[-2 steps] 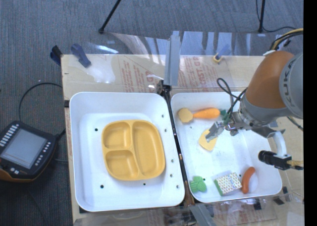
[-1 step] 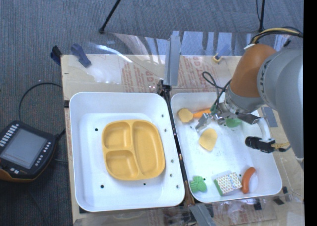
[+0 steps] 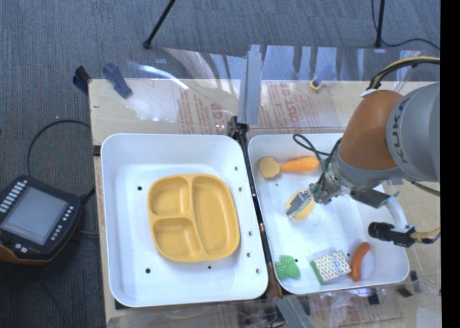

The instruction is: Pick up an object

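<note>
- Worktop (image 3: 144, 107) of pale board carries two shallow white bins side by side, with a sheet of clear plastic along its far side.
- Arm (image 3: 402, 139), grey with an orange band above the wrist, comes in from the right and bends down over the right bin.
- Left bin (image 3: 126, 168) holds a yellow divided plate (image 3: 192, 216) with three compartments, lying flat near the middle.
- Right bin (image 3: 338, 237) holds several small things, spread apart from one another.
- Grey handheld controller (image 3: 32, 217) with a screen lies on the carpet to the left of the worktop.
- End effector (image 3: 310, 197) hangs low over the middle of the right bin, right at a small yellow object (image 3: 302, 208); how far its fingers stand apart, and whether the yellow object sits between them, cannot be told.
- Orange carrot-shaped toy (image 3: 300, 165) lies along the far side of the right bin, its blunt end just beside a round tan piece (image 3: 269, 167).
- Patterned white and green packet (image 3: 330, 265) lies near the front edge of the right bin.
- Red and white toy (image 3: 361, 261) lies just right of the packet.
- Small green toy (image 3: 287, 267) sits in the front left corner of the right bin.
</note>
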Action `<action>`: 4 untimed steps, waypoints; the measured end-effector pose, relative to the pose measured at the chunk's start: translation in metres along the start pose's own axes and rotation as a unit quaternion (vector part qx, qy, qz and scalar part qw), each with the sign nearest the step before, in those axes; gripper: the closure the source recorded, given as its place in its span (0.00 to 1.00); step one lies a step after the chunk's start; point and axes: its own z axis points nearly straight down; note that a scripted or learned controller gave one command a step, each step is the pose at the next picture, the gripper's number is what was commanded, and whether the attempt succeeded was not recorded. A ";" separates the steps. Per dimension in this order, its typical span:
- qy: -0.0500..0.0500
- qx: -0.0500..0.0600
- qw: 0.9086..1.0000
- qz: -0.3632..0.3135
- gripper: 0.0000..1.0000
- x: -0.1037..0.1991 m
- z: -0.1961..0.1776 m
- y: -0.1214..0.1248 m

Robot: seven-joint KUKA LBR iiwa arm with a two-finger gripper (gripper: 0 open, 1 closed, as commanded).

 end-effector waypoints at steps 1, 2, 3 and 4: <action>-0.001 -0.001 0.997 -0.079 0.00 -0.024 -0.001 0.048; -0.001 -0.002 0.997 -0.080 1.00 -0.023 -0.012 0.049; -0.001 -0.002 0.988 0.157 1.00 -0.012 -0.069 0.072; -0.001 -0.001 0.988 0.157 0.00 -0.011 -0.068 0.072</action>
